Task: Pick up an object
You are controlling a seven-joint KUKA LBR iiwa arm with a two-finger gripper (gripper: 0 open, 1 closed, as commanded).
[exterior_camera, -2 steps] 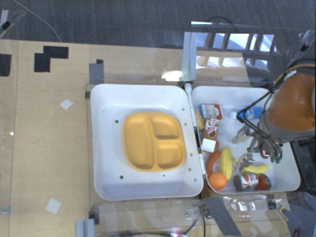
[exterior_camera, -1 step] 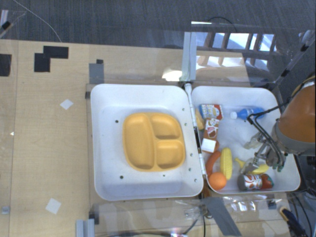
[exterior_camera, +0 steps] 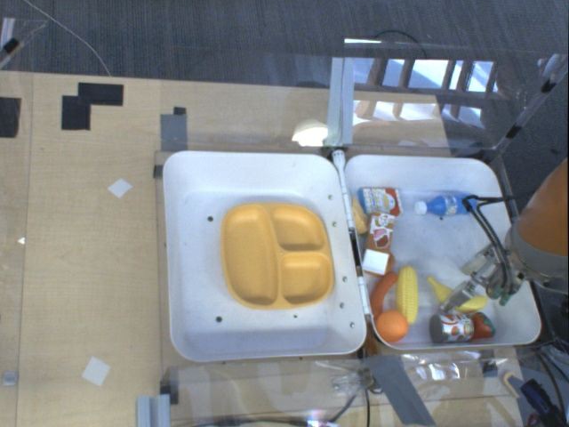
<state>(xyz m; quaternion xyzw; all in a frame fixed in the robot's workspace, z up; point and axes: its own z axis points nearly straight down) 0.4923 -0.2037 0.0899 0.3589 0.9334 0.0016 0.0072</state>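
While its finger spread cannot be told, the metallic end effector [exterior_camera: 469, 294] hovers above a glossy cylindrical can [exterior_camera: 452, 327].

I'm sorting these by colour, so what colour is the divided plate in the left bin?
The divided plate is yellow, plain with no pattern; the camera view shows it clearly.

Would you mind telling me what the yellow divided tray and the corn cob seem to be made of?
The yellow divided tray looks like moulded plastic with a matte finish: uniform colour, soft rounded compartment edges. The corn cob appears to be a plastic toy, judging by its smooth, evenly yellow surface, though it is too small to be sure.
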